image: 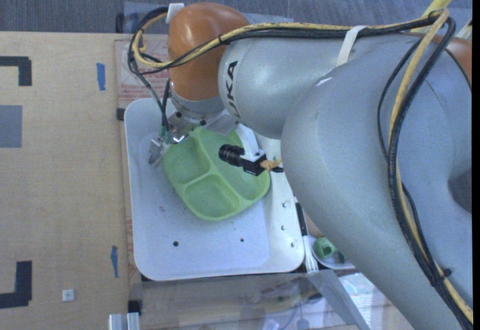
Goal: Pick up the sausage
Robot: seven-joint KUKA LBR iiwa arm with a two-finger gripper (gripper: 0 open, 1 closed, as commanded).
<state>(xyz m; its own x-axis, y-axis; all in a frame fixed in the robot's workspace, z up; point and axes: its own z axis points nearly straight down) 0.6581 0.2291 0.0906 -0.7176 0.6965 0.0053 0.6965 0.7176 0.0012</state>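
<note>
My gripper (pixel 160 147) hangs low over the left white bin (pixel 150 238), under the orange wrist band (pixel 196 51). Its metal tip sits at the upper left rim of a green divided plate (pixel 214 197) that lies tilted in the bin. Nothing can be made out at the tip. The big grey arm covers the plate's upper right part and most of the right bin.
A black connector with a yellowish end (pixel 241 159) sticks out from the arm over the plate. A small green object (pixel 324 248) lies in the right bin (pixel 339 262) under the arm. A wooden board (pixel 60 171) borders the left bin.
</note>
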